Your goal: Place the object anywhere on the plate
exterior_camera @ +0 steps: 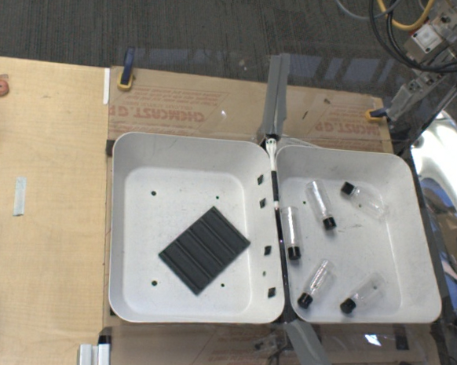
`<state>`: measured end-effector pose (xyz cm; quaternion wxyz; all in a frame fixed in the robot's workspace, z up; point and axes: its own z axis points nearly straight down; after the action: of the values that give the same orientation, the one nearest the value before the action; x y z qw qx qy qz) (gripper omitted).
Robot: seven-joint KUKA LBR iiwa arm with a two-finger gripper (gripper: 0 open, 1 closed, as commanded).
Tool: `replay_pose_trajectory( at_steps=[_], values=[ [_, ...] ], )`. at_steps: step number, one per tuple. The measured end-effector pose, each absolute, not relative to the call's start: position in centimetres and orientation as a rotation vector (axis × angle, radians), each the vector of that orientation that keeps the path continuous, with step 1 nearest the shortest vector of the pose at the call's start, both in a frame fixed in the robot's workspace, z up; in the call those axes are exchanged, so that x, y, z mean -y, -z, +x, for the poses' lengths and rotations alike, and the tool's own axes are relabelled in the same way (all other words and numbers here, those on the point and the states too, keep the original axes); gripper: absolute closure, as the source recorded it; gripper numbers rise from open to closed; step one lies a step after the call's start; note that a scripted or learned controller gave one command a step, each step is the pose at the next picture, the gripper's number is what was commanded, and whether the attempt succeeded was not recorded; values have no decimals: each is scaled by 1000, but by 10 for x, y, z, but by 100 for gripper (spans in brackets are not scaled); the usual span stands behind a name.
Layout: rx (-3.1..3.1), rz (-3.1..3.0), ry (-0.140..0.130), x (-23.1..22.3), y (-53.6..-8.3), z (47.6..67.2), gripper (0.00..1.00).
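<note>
A dark grey ribbed plate (pixel 205 249) lies flat and turned diagonally in the middle of the left white bin (pixel 132 209). Several clear vials with black caps lie scattered in the right white bin (pixel 414 232). One vial (pixel 318 201) is near the bin's middle top, another vial (pixel 363 198) to its right. A third vial (pixel 290 230) lies along the left wall. Two more rest near the front, one (pixel 315 279) left and one (pixel 364 293) right. A shiny grey part of the arm (pixel 445 151) stands past the right bin's far right corner.
Both bins sit on brown cardboard (pixel 179 111) held by clamps at the back. A grey bar (pixel 275 95) runs between the bins at the back. Cables (pixel 406 26) hang at the top right. The wooden bench (pixel 38 202) extends left.
</note>
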<state>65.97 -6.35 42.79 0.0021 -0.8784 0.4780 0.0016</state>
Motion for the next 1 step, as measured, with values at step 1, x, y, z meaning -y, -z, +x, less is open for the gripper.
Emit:
replay_pose_trajectory(
  at_steps=[1],
  values=[
    [-1005,-2974,-3,95,-424,660,100]
  ],
)
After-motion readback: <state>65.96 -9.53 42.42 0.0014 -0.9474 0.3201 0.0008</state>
